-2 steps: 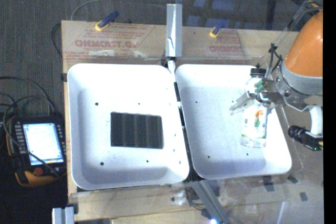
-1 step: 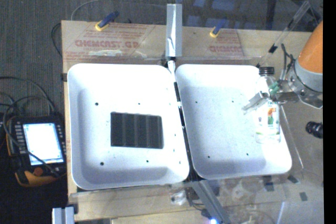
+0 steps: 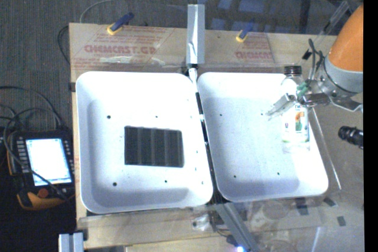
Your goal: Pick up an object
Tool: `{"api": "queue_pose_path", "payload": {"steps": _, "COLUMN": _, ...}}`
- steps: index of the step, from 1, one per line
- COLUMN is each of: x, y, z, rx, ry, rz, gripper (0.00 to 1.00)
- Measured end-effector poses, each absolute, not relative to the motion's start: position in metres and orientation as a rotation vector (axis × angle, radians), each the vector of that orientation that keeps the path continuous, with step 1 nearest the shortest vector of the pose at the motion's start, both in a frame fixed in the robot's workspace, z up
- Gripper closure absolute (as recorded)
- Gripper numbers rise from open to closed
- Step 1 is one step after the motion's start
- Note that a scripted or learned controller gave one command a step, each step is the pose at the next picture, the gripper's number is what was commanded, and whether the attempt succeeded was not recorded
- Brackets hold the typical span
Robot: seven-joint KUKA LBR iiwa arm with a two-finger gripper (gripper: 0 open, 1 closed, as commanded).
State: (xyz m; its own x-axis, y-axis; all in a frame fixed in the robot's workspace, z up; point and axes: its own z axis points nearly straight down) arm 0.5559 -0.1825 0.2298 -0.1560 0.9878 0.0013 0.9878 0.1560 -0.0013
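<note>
In the left bin [image 3: 100,127] lies a dark flat pad [image 3: 153,146]. In the right bin [image 3: 248,156], by its right wall, lies a clear bottle [image 3: 295,121]. The gripper [image 3: 289,102] hangs just over the bottle, near its cap end.

The arm [image 3: 345,62] enters from the right edge, its orange band uppermost and grey wrist below. The claw [image 3: 282,106] extends leftward and slightly downward at the wrist's end. Finger spacing is too blurred to determine.
</note>
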Motion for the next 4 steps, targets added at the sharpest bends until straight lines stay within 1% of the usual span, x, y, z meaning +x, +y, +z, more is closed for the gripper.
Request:
{"api": "queue_pose_path", "payload": {"steps": 1, "x": 0.593, "y": -0.218, "z": 0.208, "rx": -1.983, "ry": -2.437, "rz": 0.006, "gripper": 0.00}}
{"api": "queue_pose_path", "payload": {"steps": 2, "x": 0.594, "y": -0.217, "z": 0.217, "rx": -1.981, "ry": -2.438, "rz": 0.006, "gripper": 1.00}}
{"api": "queue_pose_path", "payload": {"steps": 3, "x": 0.651, "y": -0.187, "z": 0.105, "rx": -2.053, "ry": -2.384, "rz": 0.005, "gripper": 1.00}}
{"api": "queue_pose_path", "payload": {"steps": 4, "x": 0.662, "y": -0.133, "z": 0.185, "rx": -1.784, "ry": -2.588, "rz": 0.004, "gripper": 1.00}}
